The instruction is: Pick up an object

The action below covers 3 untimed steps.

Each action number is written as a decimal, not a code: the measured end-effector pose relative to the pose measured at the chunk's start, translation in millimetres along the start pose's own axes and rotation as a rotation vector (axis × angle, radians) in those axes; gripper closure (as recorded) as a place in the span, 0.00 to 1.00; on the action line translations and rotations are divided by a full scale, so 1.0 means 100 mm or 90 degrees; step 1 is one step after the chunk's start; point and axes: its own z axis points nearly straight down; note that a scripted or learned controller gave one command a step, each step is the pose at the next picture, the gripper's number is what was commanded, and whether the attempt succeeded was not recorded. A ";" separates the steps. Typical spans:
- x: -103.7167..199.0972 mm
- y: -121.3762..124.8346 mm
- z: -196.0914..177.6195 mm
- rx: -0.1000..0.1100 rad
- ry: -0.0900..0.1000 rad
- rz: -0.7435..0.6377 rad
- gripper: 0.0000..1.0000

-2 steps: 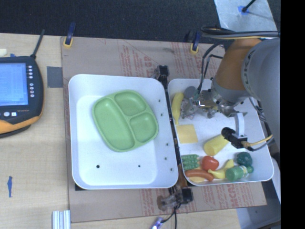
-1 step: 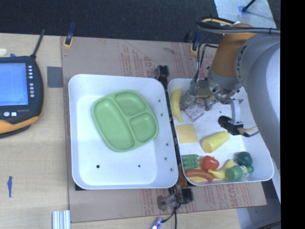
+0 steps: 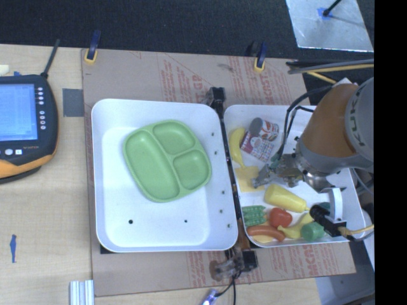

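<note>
i've got the gripper [image 3: 266, 173] down in the right bin [image 3: 356, 182], low among the toy food, and i honestly can't tell its state from up here. nearest candidates: the yellow piece [image 3: 285, 198] just near of it, the banana [image 3: 236, 146] to the left, the red-and-white packet [image 3: 261, 142] on the far side. everything's packed tight, so my worry is it nudges pieces aside, or clips two at once and lifts neither. the green divided plate [image 3: 166, 159] sits in the left bin [image 3: 108, 234].
</note>
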 end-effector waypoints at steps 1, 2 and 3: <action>0.14 -0.23 0.00 -0.001 0.000 0.000 0.00; 0.13 -0.23 -0.10 0.000 0.000 -0.002 1.00; 0.13 -0.23 -0.10 0.000 0.000 -0.002 0.00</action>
